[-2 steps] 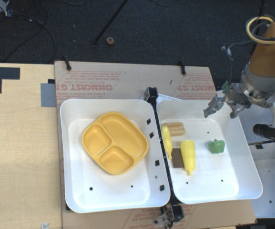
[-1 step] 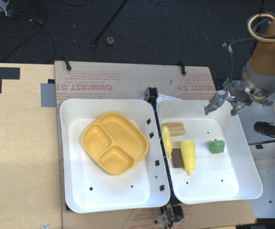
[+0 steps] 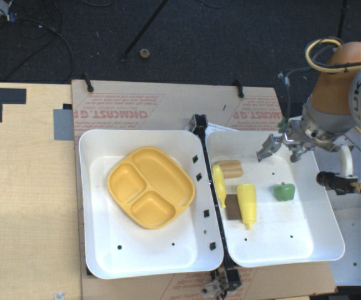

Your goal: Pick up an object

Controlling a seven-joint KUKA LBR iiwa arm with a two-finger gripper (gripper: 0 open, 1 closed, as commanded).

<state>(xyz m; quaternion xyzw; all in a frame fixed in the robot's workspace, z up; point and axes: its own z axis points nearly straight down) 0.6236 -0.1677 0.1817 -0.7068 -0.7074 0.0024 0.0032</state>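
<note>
Fingers on my gripper (image 3: 282,149) are spread apart with nothing between them, up over the far side of the right bin (image 3: 321,242). Below me in that bin sit a green toy pepper (image 3: 284,192), a yellow squeeze bottle (image 3: 247,204), a brown block (image 3: 232,207), a tan bun (image 3: 229,169) and a banana (image 3: 219,183). A yellow divided plate (image 3: 151,186) lies in the left bin (image 3: 99,242).

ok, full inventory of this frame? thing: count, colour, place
bins: 2, white, side by side on the bench
divided plate: 1, yellow, left bin
mustard bottle: 1, yellow, right bin, middle
banana: 1, yellow, right bin, along the left wall
bread roll: 1, tan, right bin, beside the banana
brown block: 1, brown, right bin, partly under the mustard bottle
green pepper: 1, green, right bin, right side
arm: 1, grey and orange, from the right
tool: 1, grey, over the right bin's far edge
</note>
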